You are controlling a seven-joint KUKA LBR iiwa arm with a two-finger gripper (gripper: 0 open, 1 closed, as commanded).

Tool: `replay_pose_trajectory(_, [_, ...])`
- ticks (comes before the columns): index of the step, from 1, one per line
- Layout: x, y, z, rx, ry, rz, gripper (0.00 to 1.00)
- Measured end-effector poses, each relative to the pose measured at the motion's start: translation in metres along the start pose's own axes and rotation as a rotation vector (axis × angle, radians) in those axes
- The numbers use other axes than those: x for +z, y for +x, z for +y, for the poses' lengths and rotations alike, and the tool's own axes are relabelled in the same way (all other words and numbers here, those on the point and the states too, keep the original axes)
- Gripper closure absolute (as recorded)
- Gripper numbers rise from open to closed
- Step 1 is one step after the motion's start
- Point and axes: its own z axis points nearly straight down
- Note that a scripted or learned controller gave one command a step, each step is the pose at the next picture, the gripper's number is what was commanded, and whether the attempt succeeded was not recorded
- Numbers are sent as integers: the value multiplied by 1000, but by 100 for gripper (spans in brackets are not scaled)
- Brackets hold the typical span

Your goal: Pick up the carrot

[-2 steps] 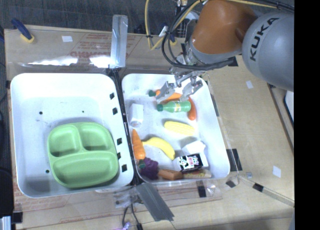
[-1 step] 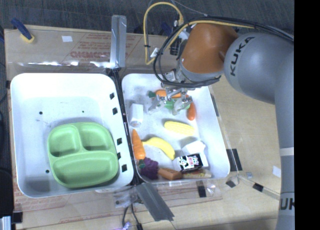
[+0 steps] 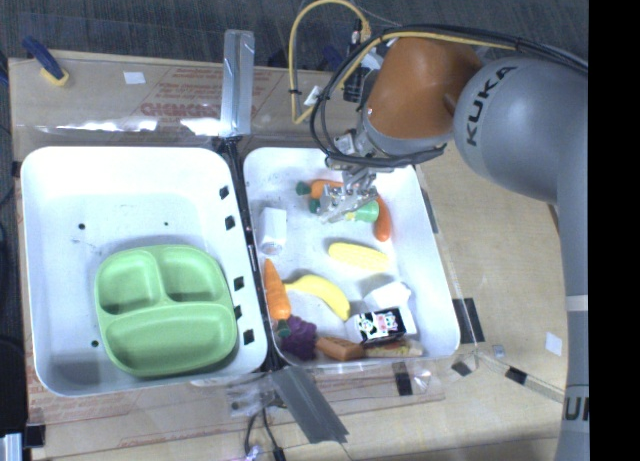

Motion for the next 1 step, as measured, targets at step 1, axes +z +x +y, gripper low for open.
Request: replay_pose_trajectory(1, [-87,-136,6,-69,-9,-4,100])
